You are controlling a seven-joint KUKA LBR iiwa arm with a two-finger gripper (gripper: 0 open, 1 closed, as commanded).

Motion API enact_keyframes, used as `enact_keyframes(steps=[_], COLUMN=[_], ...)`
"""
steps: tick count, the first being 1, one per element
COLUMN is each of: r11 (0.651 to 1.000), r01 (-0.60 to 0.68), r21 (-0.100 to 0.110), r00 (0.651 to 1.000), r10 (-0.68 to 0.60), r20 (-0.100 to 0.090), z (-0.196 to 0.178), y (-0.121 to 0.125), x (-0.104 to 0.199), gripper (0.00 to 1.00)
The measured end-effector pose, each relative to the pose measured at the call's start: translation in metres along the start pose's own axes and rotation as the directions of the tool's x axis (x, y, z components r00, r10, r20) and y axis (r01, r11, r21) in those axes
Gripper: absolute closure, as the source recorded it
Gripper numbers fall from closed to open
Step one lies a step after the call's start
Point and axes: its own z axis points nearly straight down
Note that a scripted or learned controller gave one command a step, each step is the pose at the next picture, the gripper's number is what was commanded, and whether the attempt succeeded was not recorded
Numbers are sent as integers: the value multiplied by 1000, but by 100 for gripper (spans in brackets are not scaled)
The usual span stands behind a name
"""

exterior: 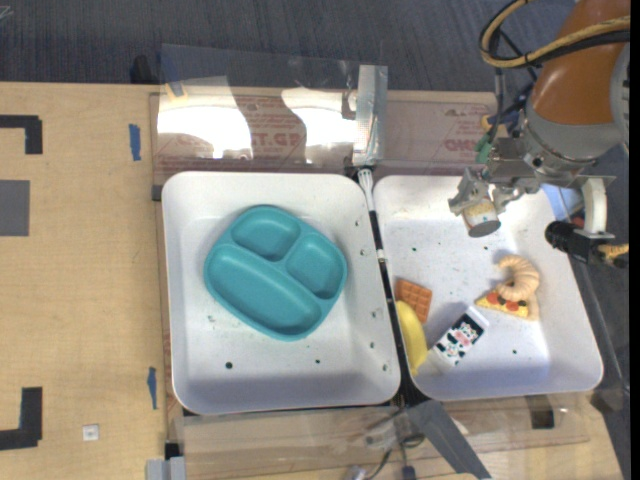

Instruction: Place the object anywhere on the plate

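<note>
Poised above the far part of the right shallow white bin [560, 363], the two-finger gripper [480, 211] grips nothing visible; how its fingers stand I cannot tell. That bin holds a croissant on a pizza slice [513, 290], an orange waffle piece [413, 297], a yellow banana [410, 335] and a small black-and-white carton [460, 338]. A teal three-compartment plastic plate [275, 270] lies in the left white bin [190, 368].

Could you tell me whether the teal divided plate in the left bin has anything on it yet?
Empty. All three compartments of the teal divided plate show bare teal surface; the banana and other items lie in the right white bin.
</note>
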Motion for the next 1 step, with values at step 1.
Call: enact_keyframes(steps=[1], r11=[1000], r01=[4], r21=[7], r00=[1000], r10=[-4], r20=[-2], z=[67], y=[31], x=[83], gripper=[100])
